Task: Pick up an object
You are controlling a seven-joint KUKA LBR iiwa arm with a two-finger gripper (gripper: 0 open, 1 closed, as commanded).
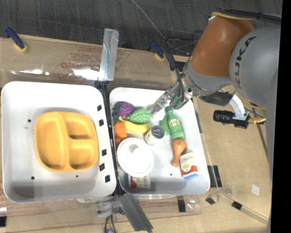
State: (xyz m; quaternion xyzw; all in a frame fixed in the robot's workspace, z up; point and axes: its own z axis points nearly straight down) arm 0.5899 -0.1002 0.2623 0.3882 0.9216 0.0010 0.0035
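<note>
The arm reaches in from the right and its pincer (pixel 161 105) hangs low over the back of the right bin (pixel 203 177), tips pointing down-left toward the crowded corner there. Whether anything sits between the tips I cannot tell; they blur into the clutter, so how far apart they stand is unreadable too. Nothing looks lifted: every item appears to rest on the bin floor. Closest under the tips lie the green grapes (pixel 141 116), with the purple grapes (pixel 123 109) just beside them toward the divider, a banana (pixel 134 126) touching below and the green bottle (pixel 173 124) just to the right. That is the hard part of this step, I judge: 4 things packed together, so a good descent should centre on 1 piece only, and the green bottle looks the cleanest bet (long, narrow sides, some bare floor on its right). Straddle it across the narrow width, not lengthwise. The small dark-capped jar (pixel 156 133) sits near its lower end and could get nudged. The left bin (pixel 8 131) carries a yellow divided tray (pixel 66 139), well apart from the action.
</note>
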